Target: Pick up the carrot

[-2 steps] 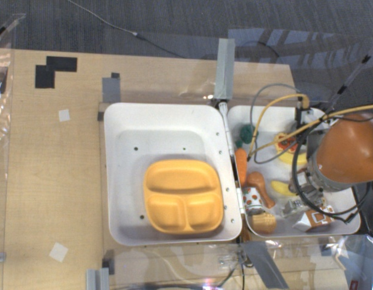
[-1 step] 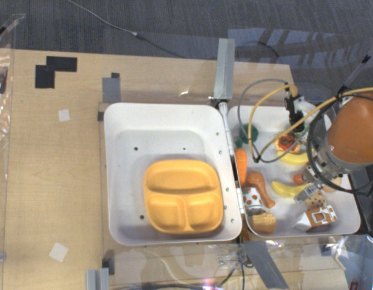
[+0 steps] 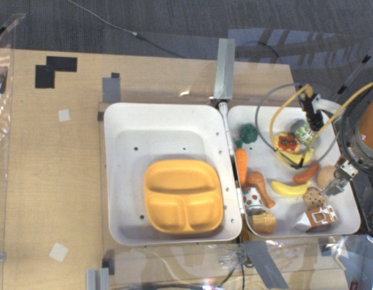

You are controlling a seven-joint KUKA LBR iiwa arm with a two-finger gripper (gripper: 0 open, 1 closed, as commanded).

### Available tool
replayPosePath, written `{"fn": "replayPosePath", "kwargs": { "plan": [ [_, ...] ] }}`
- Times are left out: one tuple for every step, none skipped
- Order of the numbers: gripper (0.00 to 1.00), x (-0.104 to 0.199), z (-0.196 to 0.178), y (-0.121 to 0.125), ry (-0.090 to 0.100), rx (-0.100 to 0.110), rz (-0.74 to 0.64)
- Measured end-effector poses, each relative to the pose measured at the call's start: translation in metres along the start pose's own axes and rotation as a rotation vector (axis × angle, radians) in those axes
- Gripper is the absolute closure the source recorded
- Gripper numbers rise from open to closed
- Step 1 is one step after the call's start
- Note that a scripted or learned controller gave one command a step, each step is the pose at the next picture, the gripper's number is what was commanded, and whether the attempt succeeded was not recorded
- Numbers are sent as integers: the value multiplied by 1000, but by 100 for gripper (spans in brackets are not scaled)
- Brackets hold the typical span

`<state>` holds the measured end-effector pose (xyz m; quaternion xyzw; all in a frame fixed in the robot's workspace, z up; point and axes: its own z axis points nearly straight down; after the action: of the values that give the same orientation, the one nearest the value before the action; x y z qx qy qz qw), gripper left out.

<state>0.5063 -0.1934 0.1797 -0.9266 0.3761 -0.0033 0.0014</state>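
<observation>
The carrot [image 3: 241, 165] lies along the right bin's [image 3: 265, 161] left wall, with a drumstick [image 3: 259, 186] touching or just beside it. The gripper [image 3: 338, 181] hangs at that bin's right side, well apart; whether it is apart or together I cannot tell. 2 likely risks: jamming against that wall, or catching the drumstick instead.

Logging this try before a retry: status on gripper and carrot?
Gripper at right-hand bin's far side, apart from carrot. Carrot lies along that bin's left wall. Drumstick close beside its lower end.
</observation>
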Motion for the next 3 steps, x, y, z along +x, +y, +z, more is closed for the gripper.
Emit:
{"fn": "replayPosePath", "kwargs": {
  "plan": [
    [100,29,-25,-25,0,1,-288],
    [100,-6,-27,6,-2,0,-498],
    [100,-24,-45,-29,0,2,-575]
  ]
}}
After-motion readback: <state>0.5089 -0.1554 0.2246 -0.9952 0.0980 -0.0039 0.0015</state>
